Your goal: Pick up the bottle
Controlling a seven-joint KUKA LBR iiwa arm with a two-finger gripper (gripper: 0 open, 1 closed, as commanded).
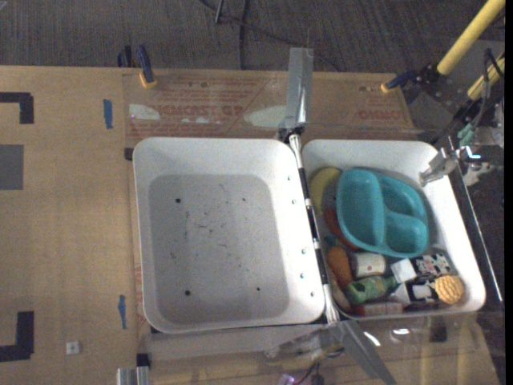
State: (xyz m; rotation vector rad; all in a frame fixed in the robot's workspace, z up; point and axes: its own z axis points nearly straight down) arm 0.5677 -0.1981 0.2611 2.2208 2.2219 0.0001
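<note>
Green bottle (373, 288): lies at 6 o'clock in the right bin (473, 251), long axis 3-to-9
Claw (449, 160): at the bin's 2 o'clock rim; its state I cannot tell
Bearing: bottle at 7 o'clock from claw, beyond the teal tray (381, 211)

The gripper (439, 167) is at the far right corner of the right bin (401, 146). Just to its left the teal divided tray (381, 211) takes most of the floor. Beyond the tray, against the wall, lies a yellow item (323, 184). Nearer the front, things are packed tight: an orange item (339, 265), a white box (369, 263), the green bottle (373, 287) lying down and a round cookie (450, 289) in the corner, with almost no gaps between them. Far to the left, past the two touching rims, the left bin (216, 231) has a wide bare floor.
</note>
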